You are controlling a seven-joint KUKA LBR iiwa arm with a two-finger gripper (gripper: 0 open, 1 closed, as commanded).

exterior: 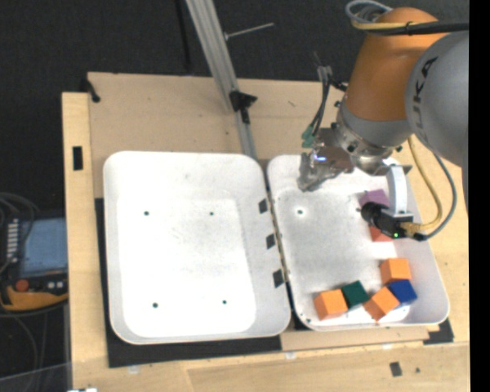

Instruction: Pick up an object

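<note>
My gripper [312, 175] hangs over the far left corner of the right bin [327, 243], below the orange wrist band. Nothing shows between its fingers. Several small blocks lie in the right bin: an orange block [331, 303], a dark green block [356, 293], another orange block [383, 302] and a blue block [401, 291] along the near edge, and a third orange block [395, 269] just above them. A purple block [374, 198] and a reddish block [380, 234] sit near the right wall, partly hidden by a black and white fitting on the arm.
The left bin [188, 243] lies beside the right one, with black clips along the seam between them. A slanted metal rail [216, 55] rises behind the bins. Cables hang from the arm at the right. A handheld controller [37, 256] lies off the bench at the left.
</note>
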